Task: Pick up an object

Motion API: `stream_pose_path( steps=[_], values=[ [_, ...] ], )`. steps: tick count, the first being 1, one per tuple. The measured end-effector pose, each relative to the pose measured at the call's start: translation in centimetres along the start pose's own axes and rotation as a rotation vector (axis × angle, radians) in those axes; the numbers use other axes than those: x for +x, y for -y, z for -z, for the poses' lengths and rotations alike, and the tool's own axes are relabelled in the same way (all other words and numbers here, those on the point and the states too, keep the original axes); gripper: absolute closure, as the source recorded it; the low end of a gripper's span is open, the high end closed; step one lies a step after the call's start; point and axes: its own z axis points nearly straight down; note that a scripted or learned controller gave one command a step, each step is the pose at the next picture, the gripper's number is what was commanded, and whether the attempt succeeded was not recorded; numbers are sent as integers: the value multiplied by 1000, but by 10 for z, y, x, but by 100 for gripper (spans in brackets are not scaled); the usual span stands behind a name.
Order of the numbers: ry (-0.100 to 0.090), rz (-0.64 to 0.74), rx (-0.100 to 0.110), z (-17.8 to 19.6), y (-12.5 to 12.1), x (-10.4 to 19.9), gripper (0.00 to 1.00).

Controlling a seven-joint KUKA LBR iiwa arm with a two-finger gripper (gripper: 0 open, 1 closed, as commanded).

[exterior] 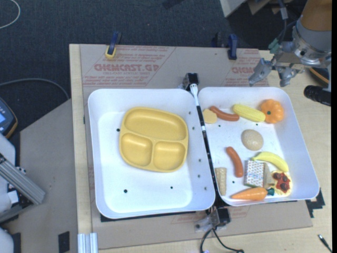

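My gripper [273,76] hangs above the back edge of the right bin [300,141], open, with nothing between its fingers. Below it in that bin lie an orange pumpkin [271,110], a yellow corn cob [248,113] and a red sausage [224,114]. Farther forward are a beige egg-shaped piece [252,139], a second sausage [235,161], a banana [271,159], a carrot [249,194], a checked block [255,173], a pizza slice [282,183] and a cone [221,179]. A small yellow chip [210,117] rests near the divider.
The left bin [105,188] holds a yellow three-compartment plate [154,139]. A black cable [200,128] runs along the seam between the bins. Clamps [111,47] sit at the board's back edge. Grey equipment [21,181] stands at the far left.
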Motion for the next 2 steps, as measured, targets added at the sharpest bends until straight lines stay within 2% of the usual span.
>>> stream_pose_path(
  steps=[1, 2],
  values=[
    [2, 3, -14, 9, -2, 0, 0],
    [2, 3, -12, -33, 1, -3, 0]
  ],
)
